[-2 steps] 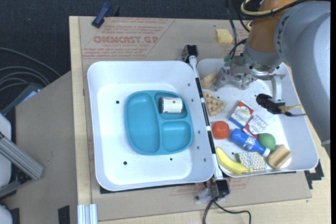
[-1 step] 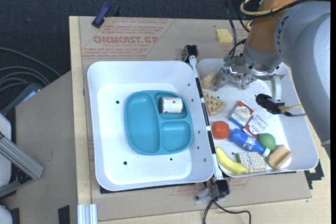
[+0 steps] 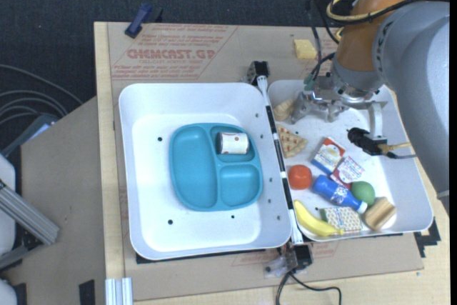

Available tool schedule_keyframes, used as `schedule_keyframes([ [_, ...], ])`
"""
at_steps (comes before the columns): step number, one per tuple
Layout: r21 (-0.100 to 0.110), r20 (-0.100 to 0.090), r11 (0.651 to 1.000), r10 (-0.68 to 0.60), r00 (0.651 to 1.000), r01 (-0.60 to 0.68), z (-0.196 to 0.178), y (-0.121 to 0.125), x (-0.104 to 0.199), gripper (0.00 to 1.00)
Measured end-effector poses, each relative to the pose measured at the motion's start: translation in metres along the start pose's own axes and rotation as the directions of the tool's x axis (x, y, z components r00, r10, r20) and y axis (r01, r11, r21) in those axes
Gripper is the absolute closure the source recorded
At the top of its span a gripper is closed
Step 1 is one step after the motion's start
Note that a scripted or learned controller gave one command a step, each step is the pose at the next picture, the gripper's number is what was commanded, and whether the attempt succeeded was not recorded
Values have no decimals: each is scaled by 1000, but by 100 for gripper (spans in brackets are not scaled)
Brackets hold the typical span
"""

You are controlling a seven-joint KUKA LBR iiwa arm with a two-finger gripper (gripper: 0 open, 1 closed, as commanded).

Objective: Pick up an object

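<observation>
Grey arm (image 3: 421, 75) hides the right bin's (image 3: 421, 214) far corner; gripper (image 3: 318, 107) state unclear.

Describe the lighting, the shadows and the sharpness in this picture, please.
In the camera view the light is even and soft; the left bin looks bright white without strong glare. The blue tray casts almost no shadow. The small things in the right bin are a little soft, and the tool looks blurred. The grey arm is near and large.
</observation>
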State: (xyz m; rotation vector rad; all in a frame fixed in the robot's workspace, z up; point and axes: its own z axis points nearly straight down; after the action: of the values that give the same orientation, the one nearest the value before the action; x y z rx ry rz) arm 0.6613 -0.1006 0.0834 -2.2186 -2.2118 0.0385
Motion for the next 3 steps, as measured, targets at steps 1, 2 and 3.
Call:
schedule_keyframes([
  [1, 0, 0, 1000, 0, 1000, 0, 0, 0, 0, 0],
  [2, 0, 0, 1000, -1, 1000, 1, 0, 0, 0, 0],
  [3, 0, -1, 1000, -1, 1000, 1, 0, 0, 0, 0],
])
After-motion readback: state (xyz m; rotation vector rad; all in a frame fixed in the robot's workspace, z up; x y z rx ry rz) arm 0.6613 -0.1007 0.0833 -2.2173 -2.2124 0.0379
